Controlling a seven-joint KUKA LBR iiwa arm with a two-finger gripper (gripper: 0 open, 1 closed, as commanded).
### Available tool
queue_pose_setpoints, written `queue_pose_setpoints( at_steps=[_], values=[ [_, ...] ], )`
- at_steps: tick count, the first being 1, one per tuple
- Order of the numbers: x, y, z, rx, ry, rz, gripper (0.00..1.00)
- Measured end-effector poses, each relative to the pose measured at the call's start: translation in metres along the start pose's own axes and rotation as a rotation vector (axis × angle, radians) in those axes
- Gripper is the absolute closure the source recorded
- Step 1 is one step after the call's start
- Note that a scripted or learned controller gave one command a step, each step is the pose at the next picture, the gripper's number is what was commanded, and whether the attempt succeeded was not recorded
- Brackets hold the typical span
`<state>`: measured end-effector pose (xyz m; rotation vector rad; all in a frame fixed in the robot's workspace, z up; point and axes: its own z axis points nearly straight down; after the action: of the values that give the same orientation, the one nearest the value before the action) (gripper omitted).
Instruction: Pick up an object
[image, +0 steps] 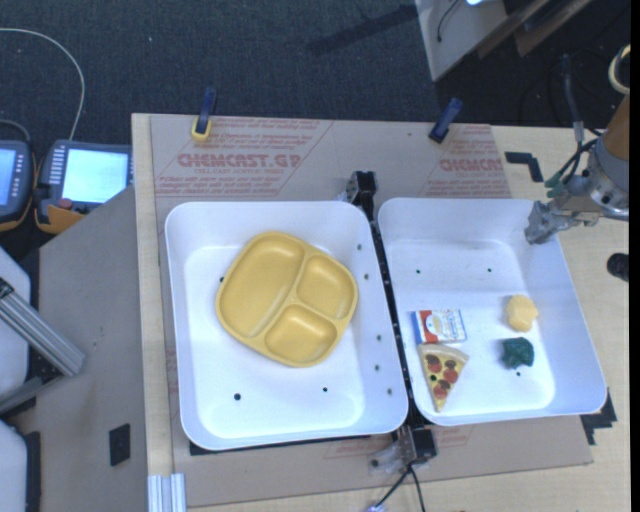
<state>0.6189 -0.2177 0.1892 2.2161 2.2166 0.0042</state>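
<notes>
The scene is evenly and brightly lit from overhead, with the two white bins (290, 420) close to overexposed so their floors lose detail. Shadows are soft and short; a faint one hugs the yellow divided plate (287, 297) along its lower edge. The dark floor (250, 60) beyond the desk (320, 150) falls off into murk. The picture is slightly soft overall, grainy, and the arm (600, 185) at the right edge looks blurred.

Pizza slice (441, 374), card (440, 326), yellow lump (520, 312), green lump (517, 352) lie in right bin (470, 240).
</notes>
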Motion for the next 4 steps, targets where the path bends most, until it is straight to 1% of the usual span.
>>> queue_pose_setpoints(
  at_steps=[1,2,3,4],
  values=[
    [0.007,0.006,-0.048,-0.001,0.0,-0.002,1.0],
    [0.007,0.007,-0.08,0.001,0.001,-0.001,1.0],
    [0.051,0.01,-0.078,0.007,0.005,-0.005,1.0],
    [0.107,0.01,-0.063,0.009,0.005,-0.006,1.0]
  ],
)
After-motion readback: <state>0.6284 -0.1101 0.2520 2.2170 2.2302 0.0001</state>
